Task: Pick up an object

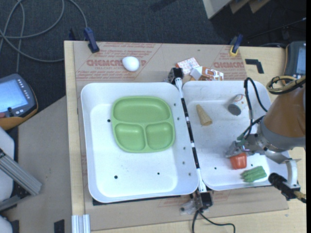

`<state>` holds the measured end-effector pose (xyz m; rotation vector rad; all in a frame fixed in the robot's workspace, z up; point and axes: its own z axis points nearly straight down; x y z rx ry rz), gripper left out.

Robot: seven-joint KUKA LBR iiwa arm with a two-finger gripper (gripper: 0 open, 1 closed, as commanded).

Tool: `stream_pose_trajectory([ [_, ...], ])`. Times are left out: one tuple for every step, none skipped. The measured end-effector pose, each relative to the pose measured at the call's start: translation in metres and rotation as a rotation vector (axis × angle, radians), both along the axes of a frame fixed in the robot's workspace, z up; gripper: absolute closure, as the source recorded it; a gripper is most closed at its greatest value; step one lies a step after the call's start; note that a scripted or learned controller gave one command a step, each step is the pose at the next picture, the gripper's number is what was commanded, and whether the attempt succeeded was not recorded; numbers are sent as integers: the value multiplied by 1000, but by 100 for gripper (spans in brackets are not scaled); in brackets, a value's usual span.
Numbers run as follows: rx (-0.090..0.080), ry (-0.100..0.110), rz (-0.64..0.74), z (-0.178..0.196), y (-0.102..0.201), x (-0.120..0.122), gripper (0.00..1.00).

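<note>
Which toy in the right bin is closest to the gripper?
The red-orange block, right under the gripper. The green toy, tan cone and grey piece lie farther off.

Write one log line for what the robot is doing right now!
stage: reaching | tool: low in right bin, just above red object | nearby: green object, cone | left bin: green tray | lifted: nothing yet

divided tray (pixel 143 123) in left bin (pixel 92 144), cone (pixel 203 115), block (pixel 238 161) and leafy piece (pixel 254 174) in right bin (pixel 214 93)
</note>
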<state>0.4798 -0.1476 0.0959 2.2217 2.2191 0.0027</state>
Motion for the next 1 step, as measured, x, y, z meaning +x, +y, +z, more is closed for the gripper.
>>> stream_pose_trajectory([
  [0,2,2,89,103,14,100],
])
